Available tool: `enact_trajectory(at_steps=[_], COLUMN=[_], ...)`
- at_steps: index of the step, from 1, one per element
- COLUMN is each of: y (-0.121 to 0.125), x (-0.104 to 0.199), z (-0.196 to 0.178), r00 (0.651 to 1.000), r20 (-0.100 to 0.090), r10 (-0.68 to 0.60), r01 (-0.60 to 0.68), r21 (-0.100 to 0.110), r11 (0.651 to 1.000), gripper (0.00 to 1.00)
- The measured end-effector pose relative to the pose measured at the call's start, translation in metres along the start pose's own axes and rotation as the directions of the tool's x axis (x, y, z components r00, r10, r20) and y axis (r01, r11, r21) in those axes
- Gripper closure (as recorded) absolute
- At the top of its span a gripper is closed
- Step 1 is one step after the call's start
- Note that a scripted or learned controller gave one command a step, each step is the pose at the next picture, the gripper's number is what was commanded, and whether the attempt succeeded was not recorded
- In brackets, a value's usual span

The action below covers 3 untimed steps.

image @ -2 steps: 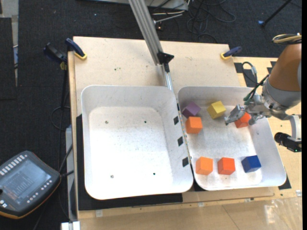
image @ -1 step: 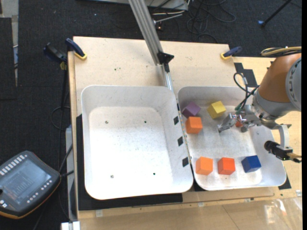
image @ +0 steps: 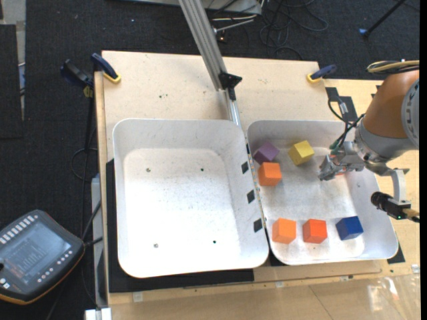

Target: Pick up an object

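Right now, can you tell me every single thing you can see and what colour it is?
Purple block: one, purple, right bin, far left corner.
Yellow block: one, yellow, right bin, beside the purple one.
Orange blocks: two, orange, right bin; one just below the purple block, one at the near left.
Red-orange block: one, right bin, near edge, middle.
Blue block: one, blue, right bin, near right.
Bins: two, white, side by side; left bin, right bin.
Clamps: two, blue and yellow, bench's far corners.
Handheld control pad: one, grey and orange, on the floor at lower left.
Arm: one, grey and orange, from the right.
Gripper: one, over the right bin, right of the yellow block.
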<state>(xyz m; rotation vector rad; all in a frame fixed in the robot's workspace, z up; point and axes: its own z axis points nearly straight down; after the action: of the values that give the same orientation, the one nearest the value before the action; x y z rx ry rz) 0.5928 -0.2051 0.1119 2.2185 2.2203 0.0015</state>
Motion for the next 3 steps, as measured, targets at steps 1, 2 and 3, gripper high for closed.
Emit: enact_trajectory(at_steps=[1,2,3], y=[-0.004,-0.009,-0.007], x=[0.003,0.01,0.01], z=[-0.045,-0.102,-0.156], r00=[1.0,1.0,1.0], r20=[0.001,0.001,0.002], r10=[-0.001,-0.002,-0.002], r01=[0.001,0.002,0.002], r21=[-0.003,-0.004,-0.005], r11=[1.0,1.0,1.0], gripper=[1.0,1.0,1.0])
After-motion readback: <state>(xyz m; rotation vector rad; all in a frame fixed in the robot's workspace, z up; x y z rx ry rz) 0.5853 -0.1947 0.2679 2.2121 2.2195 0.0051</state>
